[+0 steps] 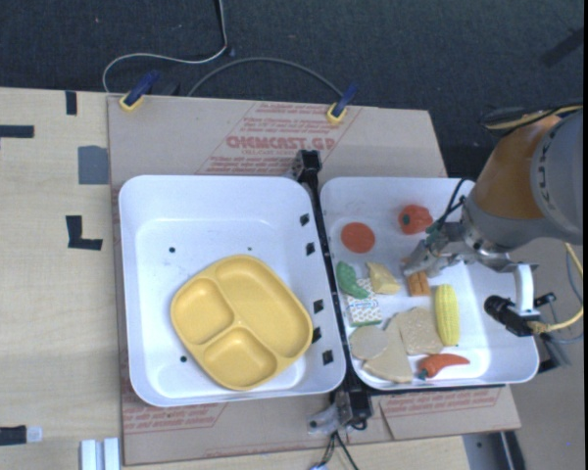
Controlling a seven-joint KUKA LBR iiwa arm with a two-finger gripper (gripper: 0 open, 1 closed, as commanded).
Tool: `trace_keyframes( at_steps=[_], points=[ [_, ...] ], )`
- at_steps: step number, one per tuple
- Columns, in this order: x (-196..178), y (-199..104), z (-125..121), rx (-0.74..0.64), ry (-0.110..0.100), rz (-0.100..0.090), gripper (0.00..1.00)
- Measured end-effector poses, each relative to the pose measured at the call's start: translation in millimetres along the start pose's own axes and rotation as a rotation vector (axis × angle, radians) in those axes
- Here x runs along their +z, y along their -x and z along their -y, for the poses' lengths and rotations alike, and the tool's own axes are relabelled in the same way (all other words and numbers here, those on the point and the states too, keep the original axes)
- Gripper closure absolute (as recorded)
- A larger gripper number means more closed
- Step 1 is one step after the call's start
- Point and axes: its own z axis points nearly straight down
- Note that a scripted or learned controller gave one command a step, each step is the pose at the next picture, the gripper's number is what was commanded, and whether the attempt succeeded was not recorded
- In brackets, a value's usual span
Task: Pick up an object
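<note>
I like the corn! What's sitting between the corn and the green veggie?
In the camera view, a pale yellow wedge and a small orange piece lie between the corn and the green veggie.

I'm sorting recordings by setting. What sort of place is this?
Likely a robot lab test bench: two white bins clamped on cardboard, toy food like a corn cob, and a grey arm's gripper.

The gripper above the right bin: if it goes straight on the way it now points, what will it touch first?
The gripper points down and toward the left, into the right bin. Most likely it meets the small orange piece just under its tip, with the yellow wedge close beside. Depth is hard to judge from this slanted view.
</note>
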Motion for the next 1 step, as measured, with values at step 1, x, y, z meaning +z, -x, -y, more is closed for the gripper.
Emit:
trace_keyframes(
  at_steps=[1],
  points=[
    [12.2,-86.0,-40.4,-0.009,-0.002,-0.004,1.00]
  ],
)
